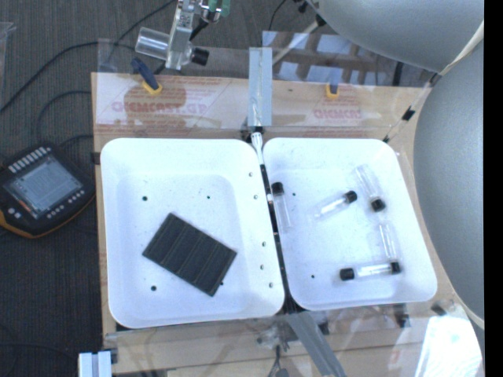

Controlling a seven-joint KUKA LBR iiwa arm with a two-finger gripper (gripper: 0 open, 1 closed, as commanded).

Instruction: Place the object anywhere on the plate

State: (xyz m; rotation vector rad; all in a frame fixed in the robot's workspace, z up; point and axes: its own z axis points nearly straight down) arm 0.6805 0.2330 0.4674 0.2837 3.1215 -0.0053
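I see the counter (110, 112) carrying two shallow white bins side by side, the left bin (118, 203) touching the right bin (409, 210) along their inner rims.

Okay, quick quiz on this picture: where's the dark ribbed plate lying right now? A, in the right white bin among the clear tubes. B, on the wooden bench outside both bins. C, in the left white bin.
C: the dark plate lies flat in the left bin, while the right bin holds the clear tubes.
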